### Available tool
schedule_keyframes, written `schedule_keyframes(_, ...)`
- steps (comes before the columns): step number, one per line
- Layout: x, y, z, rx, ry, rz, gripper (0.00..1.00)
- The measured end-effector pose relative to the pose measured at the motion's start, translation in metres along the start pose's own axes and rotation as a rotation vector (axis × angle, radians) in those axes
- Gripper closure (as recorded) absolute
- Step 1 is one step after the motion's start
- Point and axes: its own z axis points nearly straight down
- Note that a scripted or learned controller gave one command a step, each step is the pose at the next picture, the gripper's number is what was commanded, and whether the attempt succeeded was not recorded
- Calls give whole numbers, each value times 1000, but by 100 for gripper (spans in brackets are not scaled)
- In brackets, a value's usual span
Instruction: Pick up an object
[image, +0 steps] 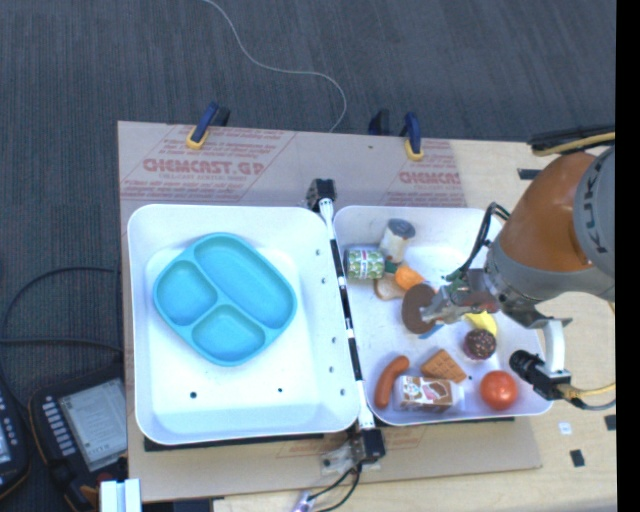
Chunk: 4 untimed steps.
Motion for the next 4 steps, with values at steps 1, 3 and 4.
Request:
schedule_keyframes(1, 1, 1, -9, 0, 1, -1, 100)
schedule_keyframes(3, 3, 3, -28, -2, 3, -4, 100)
schedule_keyframes(4, 88, -11, -58, 41, -5, 5, 100)
